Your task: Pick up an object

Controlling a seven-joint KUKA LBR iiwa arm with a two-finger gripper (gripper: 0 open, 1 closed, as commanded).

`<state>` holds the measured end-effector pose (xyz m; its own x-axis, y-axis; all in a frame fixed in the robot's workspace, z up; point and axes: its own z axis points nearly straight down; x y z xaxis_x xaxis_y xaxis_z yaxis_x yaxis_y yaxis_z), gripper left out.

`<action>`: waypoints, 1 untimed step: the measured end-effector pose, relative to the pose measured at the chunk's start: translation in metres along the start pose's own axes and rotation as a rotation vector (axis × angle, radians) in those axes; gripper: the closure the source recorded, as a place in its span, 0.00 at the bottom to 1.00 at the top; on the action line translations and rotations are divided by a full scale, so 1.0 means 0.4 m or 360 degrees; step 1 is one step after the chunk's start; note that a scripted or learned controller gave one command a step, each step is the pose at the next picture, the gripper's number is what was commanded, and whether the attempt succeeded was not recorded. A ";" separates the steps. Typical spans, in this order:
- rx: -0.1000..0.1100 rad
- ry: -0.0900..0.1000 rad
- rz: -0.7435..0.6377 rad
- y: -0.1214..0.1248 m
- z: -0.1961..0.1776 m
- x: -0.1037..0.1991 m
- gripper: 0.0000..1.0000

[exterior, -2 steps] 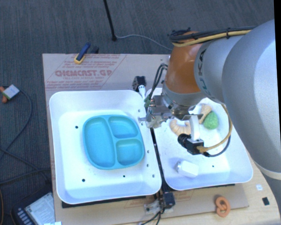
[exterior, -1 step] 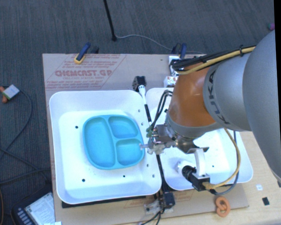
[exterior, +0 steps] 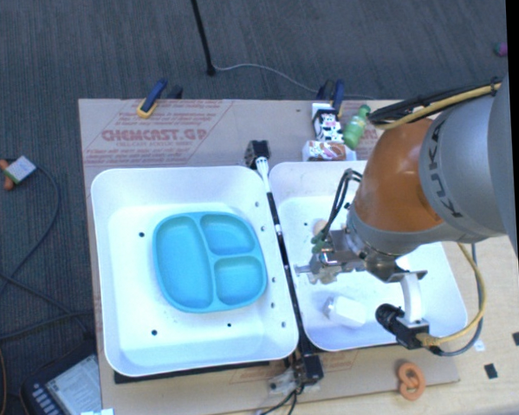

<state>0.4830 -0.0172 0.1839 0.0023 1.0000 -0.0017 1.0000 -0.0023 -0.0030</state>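
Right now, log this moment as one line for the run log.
arm: over right bin | gripper: low in bin | white object: loose | blue tray: left bin

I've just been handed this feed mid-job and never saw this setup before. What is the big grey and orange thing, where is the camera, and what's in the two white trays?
The camera sits above the bench, looking down at a slant. The big grey and orange thing is a robot arm reaching in from the right; its gripper hangs low over the right bin. I cannot tell whether it holds anything. A small white object lies in that bin, just below the gripper. The left bin holds a blue divided plate with three compartments.
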 end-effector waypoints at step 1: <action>-0.0002 0.0003 -0.0005 0.072 0.000 0.010 1.00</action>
<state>0.5118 -0.0132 0.1839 -0.0007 1.0000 0.0001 1.0000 0.0007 -0.0017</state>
